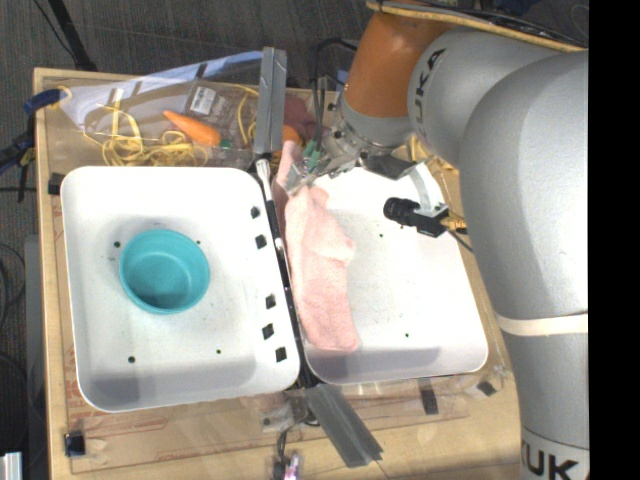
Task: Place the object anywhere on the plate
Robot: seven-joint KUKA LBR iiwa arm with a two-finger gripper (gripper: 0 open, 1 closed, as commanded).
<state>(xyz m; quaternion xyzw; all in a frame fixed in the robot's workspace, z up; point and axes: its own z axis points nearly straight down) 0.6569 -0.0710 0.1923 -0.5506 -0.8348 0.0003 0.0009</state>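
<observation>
The pink cloth (322, 268) lies along the right bin's (420, 298) nine-o'clock wall, its twelve-o'clock end lifted toward the gripper (318, 158); whether that grips the cloth or stands released I cannot tell. The teal plate (165, 271) sits in the left bin (150, 368), unreached. Transfer remains, I judge.

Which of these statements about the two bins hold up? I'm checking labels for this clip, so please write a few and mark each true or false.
1. The teal bowl sits in the left bin. True.
2. The pink cloth lies inside the bowl. False: it lies in the right bin, along its left wall.
3. The gripper is at the cloth's top end. True.
4. The bowl is tipped on its side. False: it stands upright, opening up.
5. The cloth covers the whole right bin. False: much of that bin's floor shows bare.
</observation>
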